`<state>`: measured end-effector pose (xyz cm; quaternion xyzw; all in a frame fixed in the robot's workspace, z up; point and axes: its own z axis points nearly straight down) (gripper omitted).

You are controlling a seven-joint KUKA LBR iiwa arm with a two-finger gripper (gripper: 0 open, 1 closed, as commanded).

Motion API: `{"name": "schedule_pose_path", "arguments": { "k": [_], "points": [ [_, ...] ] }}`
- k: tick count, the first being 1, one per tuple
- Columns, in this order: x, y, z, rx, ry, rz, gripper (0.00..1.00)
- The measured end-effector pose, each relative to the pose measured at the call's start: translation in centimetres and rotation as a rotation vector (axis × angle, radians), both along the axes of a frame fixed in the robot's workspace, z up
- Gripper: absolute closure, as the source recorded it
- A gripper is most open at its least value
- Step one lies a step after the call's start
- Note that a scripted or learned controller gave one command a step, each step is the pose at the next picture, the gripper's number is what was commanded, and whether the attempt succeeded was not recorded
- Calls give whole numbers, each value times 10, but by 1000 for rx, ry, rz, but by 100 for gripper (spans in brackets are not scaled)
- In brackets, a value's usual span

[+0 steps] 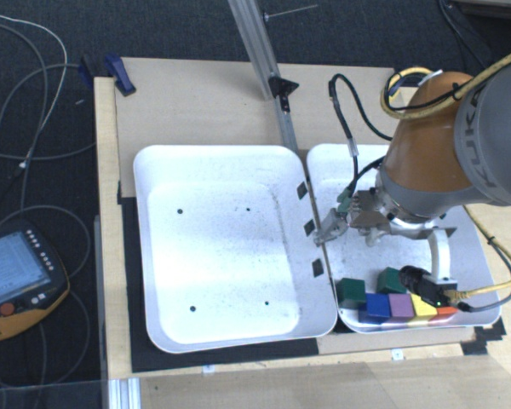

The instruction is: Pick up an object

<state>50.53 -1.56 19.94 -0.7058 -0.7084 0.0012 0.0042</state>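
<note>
Pendant [17, 275]: one, on the floor at far left, well apart from the bench.
Left bin [217, 245]: one, white, with only dark specks on its floor.
Right bin [324, 173]: one, white, touching the left bin along their shared wall; it holds all the blocks.
Blocks: six counted, bunched in a row along the right bin's near wall. From the left: a green block [352, 291], a blue block [379, 306], a second green block [391, 279] set just behind, a purple block [401, 305], a yellow block [423, 306] and a red block [444, 313], only a sliver of it showing.
Arm [434, 156]: one, grey with an orange band, hanging over the middle of the right bin.
Gripper [334, 226]: low by the shared wall, on the bin's left side; whether it is apart or together cannot be told from this angle, and nothing shows in it.
Key relation: the blocks lie nearward and to the right of the gripper. The green block at the row's left end looks nearest, close below the tool. The row's long axis runs left to right along the near wall, so a pick likely means coming toward that wall.
</note>
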Motion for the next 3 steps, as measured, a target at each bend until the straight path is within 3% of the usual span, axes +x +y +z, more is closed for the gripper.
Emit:
{"name": "schedule_pose_path", "arguments": {
  "k": [1,2,3],
  "points": [
    [40,61,0,-1,-11,5,0],
    [45,94,0,-2,-8,1,0],
    [83,104,0,-3,-10,-1,0]
  ]
}}
